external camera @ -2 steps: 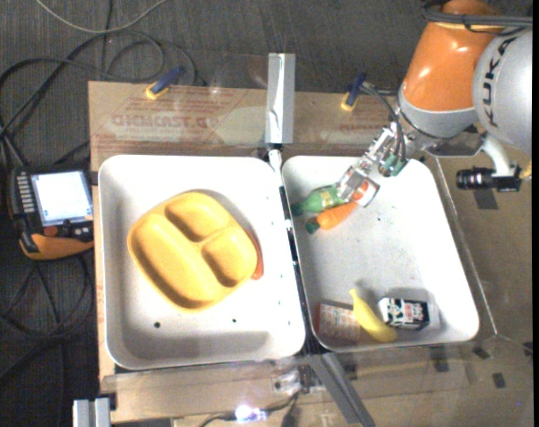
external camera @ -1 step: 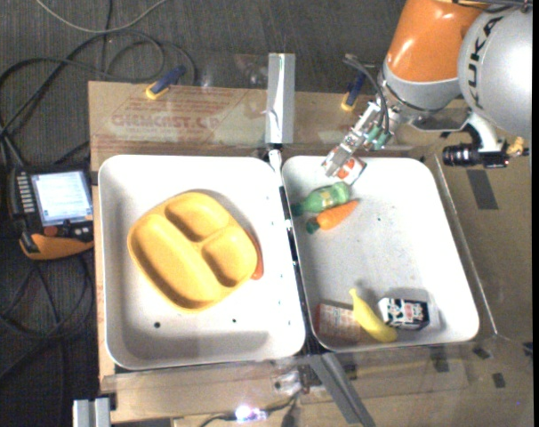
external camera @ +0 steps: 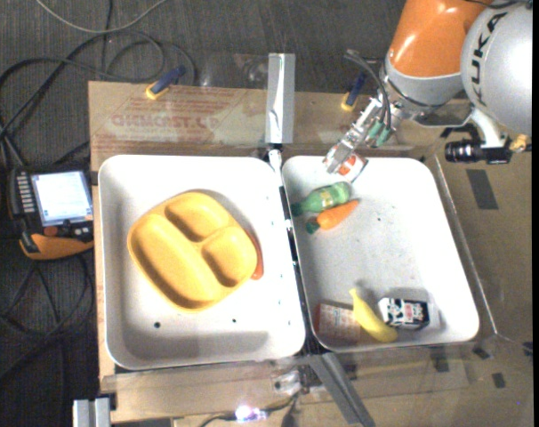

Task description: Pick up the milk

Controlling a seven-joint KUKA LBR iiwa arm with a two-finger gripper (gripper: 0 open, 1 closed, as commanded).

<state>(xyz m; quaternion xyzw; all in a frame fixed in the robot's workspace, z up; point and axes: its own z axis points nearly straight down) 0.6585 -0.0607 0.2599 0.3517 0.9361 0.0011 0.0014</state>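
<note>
Lying on its side at the lower right of the frame, the milk carton (external camera: 404, 312) touches a banana (external camera: 373, 317). Probably light, stiff and slick; grip across its flat sides. The gripper (external camera: 344, 163) hovers upper centre-right; its opening I cannot tell.

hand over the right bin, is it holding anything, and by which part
Nothing shows between the fingers of the hand; it hangs above the green bottle, far from the milk.
</note>
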